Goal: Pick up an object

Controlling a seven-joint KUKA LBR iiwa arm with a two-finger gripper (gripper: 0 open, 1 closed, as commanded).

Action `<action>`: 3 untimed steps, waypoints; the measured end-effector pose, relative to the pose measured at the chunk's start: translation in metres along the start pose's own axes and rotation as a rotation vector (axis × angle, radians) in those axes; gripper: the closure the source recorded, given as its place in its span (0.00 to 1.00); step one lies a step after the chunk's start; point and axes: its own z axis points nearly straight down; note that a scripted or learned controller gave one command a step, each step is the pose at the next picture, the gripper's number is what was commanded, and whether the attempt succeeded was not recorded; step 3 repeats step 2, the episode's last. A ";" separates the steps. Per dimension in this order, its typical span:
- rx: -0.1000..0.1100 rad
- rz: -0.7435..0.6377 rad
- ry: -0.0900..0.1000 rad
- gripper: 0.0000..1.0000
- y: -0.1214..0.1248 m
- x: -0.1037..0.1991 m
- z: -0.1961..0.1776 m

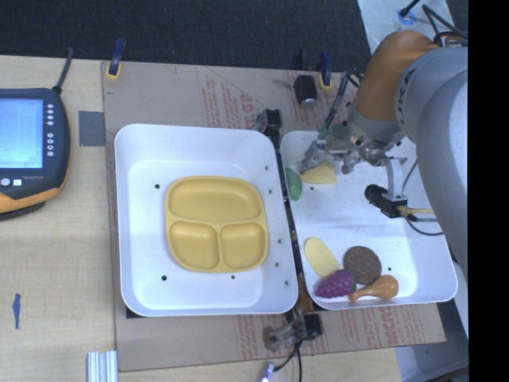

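My gripper [330, 159] is low over the far left part of the right bin [425, 289], just above a pale yellow piece [321, 177]. A green piece [293, 185] lies against the bin's left wall beside it. Toward the near end lie a pale yellow oval [321, 255], a purple grape bunch [336, 283], a brown round cookie [362, 263] and an orange-tan drumstick [377, 290]. The yellow piece sits under the gripper, and the view does not show it between anything.
The left bin [135, 285] holds a yellow divided plate [216, 222]. A teach pendant [28, 150] lies at the bench's far left. A black cable fitting [383, 200] hangs over the right bin. Clamps stand along the cardboard's far edge.
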 end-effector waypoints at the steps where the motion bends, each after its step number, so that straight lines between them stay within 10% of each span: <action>1: 0.004 0.004 0.002 0.00 -0.001 0.001 0.012; 3: 0.001 0.006 0.002 0.00 -0.001 -0.011 0.011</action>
